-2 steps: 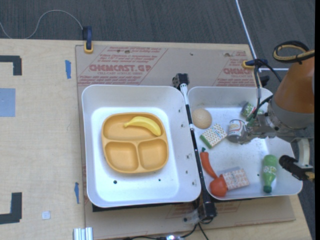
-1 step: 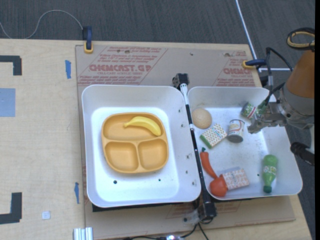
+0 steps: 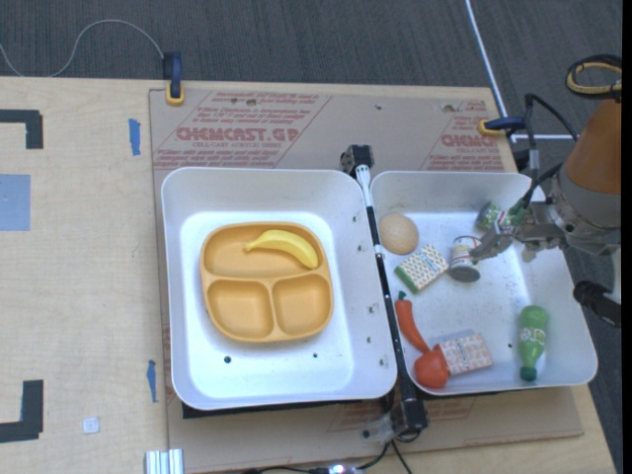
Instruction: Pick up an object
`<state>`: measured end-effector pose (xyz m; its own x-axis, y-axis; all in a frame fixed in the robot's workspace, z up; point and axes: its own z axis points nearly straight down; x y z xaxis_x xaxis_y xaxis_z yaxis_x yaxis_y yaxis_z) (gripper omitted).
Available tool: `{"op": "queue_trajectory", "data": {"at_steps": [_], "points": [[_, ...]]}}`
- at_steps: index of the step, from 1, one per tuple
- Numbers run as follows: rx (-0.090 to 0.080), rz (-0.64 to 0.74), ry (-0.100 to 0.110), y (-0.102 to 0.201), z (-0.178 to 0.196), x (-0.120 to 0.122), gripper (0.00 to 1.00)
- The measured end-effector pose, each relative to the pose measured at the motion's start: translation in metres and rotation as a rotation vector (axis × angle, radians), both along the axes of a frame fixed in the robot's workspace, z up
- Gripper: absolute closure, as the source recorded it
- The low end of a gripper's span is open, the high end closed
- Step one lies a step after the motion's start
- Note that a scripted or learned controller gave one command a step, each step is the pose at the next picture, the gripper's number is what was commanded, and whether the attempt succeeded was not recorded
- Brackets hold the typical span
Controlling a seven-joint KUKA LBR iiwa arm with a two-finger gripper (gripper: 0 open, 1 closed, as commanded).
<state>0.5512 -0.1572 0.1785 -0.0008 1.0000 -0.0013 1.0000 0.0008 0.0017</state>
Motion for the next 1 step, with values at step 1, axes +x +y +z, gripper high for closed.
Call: {"op": "queue_trajectory", "data": {"at_steps": [1], "points": [[0.0, 0.0, 0.0, 0.0256, -0.083, -0.004, 0.0]]}}
